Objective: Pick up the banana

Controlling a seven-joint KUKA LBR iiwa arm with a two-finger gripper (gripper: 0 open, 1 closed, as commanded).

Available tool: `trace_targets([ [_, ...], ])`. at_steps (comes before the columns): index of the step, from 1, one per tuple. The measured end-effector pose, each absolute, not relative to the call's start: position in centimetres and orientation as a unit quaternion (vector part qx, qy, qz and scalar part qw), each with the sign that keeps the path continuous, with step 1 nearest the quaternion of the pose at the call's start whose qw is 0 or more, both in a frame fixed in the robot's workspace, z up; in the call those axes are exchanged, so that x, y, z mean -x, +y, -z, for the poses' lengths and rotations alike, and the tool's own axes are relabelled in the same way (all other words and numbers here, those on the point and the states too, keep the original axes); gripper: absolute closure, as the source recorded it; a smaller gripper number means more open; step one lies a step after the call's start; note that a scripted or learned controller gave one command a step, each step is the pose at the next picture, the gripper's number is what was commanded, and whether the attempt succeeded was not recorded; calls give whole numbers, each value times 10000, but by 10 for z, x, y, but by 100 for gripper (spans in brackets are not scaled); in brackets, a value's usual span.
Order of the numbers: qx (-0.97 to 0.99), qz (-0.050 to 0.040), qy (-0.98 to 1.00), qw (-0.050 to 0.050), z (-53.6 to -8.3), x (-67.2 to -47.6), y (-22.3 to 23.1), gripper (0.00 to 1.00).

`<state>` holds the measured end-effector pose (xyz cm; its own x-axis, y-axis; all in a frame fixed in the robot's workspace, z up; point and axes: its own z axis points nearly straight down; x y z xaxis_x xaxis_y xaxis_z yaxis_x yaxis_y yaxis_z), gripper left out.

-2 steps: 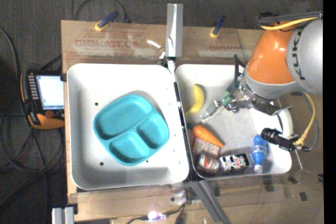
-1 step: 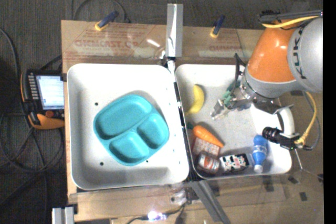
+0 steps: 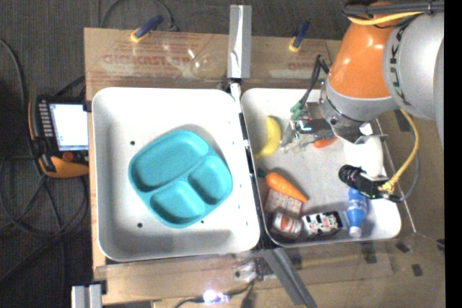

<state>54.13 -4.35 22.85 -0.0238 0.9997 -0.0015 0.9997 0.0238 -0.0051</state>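
**Gripper beside the banana, no grasp yet**

While my gripper point(image 3: 297, 135) hangs low in the right bin point(image 3: 375, 227), I can't tell from here how wide it stands, and nothing shows caught in it. The banana point(image 3: 269, 135) lies just to its left in this view, tucked against the bin's left wall, its long axis running roughly up and down the frame along that wall. So the move I judge is a short shift toward that wall.

Further out: a carrot point(image 3: 286, 186) below, a small can point(image 3: 286, 224), a dark little box point(image 3: 322, 221), a blue bottle point(image 3: 354, 209). The left bin point(image 3: 108, 227) holds a teal divided tray point(image 3: 180, 177). "KUKA" partly reads on my arm point(image 3: 404, 61); other labels too small to read.
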Motion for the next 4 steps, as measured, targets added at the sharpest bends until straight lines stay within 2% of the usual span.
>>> trace_targets([
  [1, 6997, -33, -7145, 9, -269, -573, 17, 100],
  [2, 6006, -28, -7995, 31, -180, -500, -48, 100],
  [3, 6605, 40, -7508, -48, -91, -548, -104, 100],
  [4, 6601, 45, -7511, -60, -90, -548, -103, 0],
])
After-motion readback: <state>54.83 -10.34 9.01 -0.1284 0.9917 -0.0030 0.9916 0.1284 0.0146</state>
